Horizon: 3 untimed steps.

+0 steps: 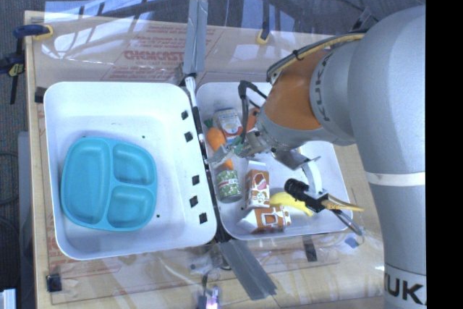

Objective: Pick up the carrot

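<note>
Camera view, from above at a slant. Bench (108,47): pale, under a clear sheet, bearing two white bins side by side. Arm (340,98): grey, with an orange band above the wrist, reaching in from the right over the right bin (329,163). Left bin (108,101): holds one blue plate (108,184) with three compartments, lying flat toward its left side. The right bin holds the small items, crowded along its left half.

Gripper (242,146): low over the upper-left part of the right bin, among the items. Whether it is released or clenched cannot be told, and no item is seen grasped in it.

Jar (229,186): clear, with green contents, lying just below the gripper near the bin's left wall. Carton (257,187): orange and brown, just right of the jar. Second carton (271,219): similar in colour, at the bin's lower edge. Yellow piece (281,199): between the two cartons. Packet (228,119): pale, toward the bin's upper-left corner.

Carrot (215,138): orange, in the right bin close to its left wall, just below the packet and just left of the gripper; contact with the gripper cannot be told.
</note>
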Motion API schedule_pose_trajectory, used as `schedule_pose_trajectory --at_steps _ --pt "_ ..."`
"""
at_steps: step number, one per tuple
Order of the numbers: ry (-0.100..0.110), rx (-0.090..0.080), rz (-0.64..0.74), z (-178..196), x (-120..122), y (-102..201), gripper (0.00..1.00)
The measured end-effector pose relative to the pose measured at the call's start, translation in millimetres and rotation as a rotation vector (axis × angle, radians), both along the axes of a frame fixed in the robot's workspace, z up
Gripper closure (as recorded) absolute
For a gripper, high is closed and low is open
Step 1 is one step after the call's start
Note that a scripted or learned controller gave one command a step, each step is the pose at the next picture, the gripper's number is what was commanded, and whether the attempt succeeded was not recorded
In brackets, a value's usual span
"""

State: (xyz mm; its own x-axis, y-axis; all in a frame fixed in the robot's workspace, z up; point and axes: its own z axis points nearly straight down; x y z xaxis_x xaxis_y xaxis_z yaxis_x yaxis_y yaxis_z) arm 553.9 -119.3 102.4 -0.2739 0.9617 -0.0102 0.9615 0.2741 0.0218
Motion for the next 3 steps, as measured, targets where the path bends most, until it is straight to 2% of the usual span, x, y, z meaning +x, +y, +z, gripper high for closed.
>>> schedule_pose_trajectory --at_steps 1,2,3 --pt "0.003 -0.010 -0.019 1.7 15.6 9.6 0.00" --pt "-0.003 -0.002 0.007 0.8 2.9 3.8 0.00" --pt "0.001 0.010 0.020 13.8 5.1 11.0 1.00"
